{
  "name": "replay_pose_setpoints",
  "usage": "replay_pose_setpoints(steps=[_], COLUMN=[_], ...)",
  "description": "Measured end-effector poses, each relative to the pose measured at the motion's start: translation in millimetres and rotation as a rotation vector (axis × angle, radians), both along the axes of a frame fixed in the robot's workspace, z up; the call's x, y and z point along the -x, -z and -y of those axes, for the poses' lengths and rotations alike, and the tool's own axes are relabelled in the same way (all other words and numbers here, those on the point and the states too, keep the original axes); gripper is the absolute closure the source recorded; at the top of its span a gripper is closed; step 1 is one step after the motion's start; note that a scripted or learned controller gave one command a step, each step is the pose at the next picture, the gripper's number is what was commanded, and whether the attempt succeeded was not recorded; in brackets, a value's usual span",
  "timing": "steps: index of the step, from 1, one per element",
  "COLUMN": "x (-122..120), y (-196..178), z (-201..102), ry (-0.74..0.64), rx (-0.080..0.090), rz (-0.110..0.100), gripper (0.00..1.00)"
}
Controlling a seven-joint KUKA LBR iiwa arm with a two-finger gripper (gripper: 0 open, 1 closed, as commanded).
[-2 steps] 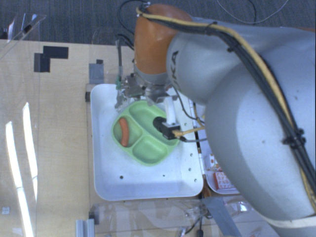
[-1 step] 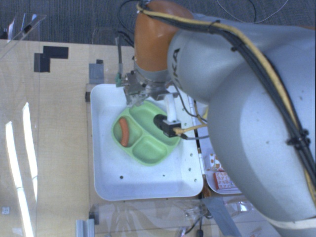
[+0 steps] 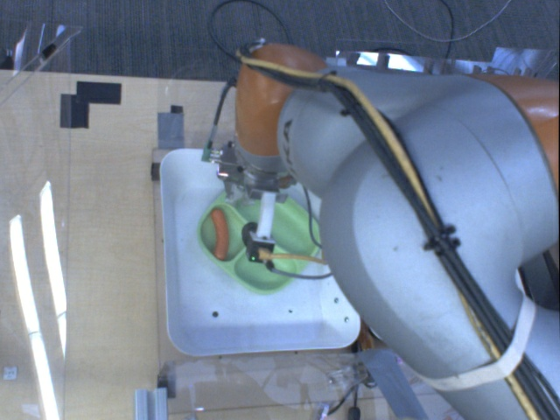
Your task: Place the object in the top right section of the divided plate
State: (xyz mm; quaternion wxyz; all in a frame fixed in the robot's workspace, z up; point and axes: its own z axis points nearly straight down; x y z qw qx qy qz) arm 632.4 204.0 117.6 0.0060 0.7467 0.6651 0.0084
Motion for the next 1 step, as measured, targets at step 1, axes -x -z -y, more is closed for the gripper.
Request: replay_pose_setpoints(steps=[1], x=[-37.8], y=[-31.2], z=[33.8], ry=[-0.211], rx=[0.004], rz=[-0.017], gripper=[1.00])
